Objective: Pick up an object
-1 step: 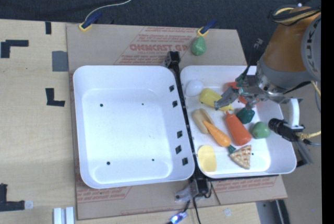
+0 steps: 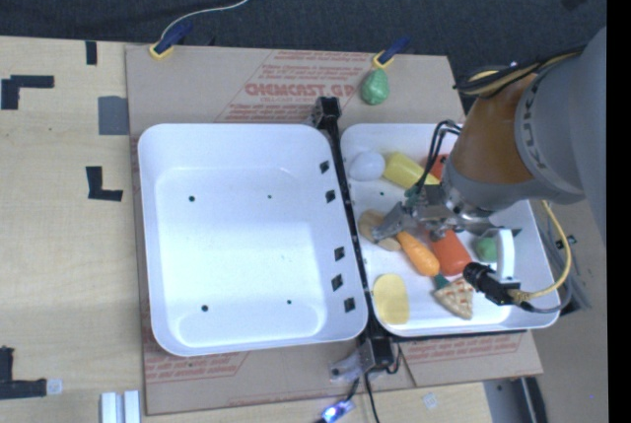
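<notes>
My gripper (image 2: 396, 222) is low inside the right bin (image 2: 540, 315), reaching from the grey and orange wrist (image 2: 488, 160) toward the bin's left side. Its tip sits over a tan object (image 2: 373, 228) and just above an orange carrot (image 2: 421, 257). A red piece (image 2: 454, 255) lies next to the carrot, partly under the arm. Around them lie a white ball (image 2: 367, 165), a yellow block (image 2: 402, 170), a yellow oval (image 2: 390, 299), a pizza slice (image 2: 455, 297) and a green piece (image 2: 487, 247).
The left bin (image 2: 158, 214) stands beside the right one, with a black divider (image 2: 337, 204) between them. A green toy (image 2: 376, 88) rests on the cardboard behind the bins. A cable (image 2: 532, 293) loops along the right bin's front corner.
</notes>
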Available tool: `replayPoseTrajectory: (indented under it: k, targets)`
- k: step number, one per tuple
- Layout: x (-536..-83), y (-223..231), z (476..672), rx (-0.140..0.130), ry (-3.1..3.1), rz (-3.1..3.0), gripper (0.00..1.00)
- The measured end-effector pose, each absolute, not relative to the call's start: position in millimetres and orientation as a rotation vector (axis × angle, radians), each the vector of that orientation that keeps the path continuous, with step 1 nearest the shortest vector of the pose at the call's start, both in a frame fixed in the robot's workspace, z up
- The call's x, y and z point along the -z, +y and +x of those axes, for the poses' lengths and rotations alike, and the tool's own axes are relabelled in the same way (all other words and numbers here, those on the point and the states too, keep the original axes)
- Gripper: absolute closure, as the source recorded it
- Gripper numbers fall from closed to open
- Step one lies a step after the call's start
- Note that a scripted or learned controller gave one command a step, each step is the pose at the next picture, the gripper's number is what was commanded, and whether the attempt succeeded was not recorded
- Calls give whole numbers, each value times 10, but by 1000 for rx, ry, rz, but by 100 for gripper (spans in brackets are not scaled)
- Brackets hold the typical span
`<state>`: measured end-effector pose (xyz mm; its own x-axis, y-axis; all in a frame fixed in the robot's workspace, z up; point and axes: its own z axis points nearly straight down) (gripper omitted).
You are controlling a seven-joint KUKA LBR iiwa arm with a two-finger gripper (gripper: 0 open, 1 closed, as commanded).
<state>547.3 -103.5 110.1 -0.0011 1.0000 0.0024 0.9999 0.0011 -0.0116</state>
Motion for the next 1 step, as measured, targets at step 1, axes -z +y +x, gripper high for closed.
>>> replayPoseTrajectory:
  k: [1]
  targets:
    - [-825, -925, 6001, 0, -2226, -2217, 0]
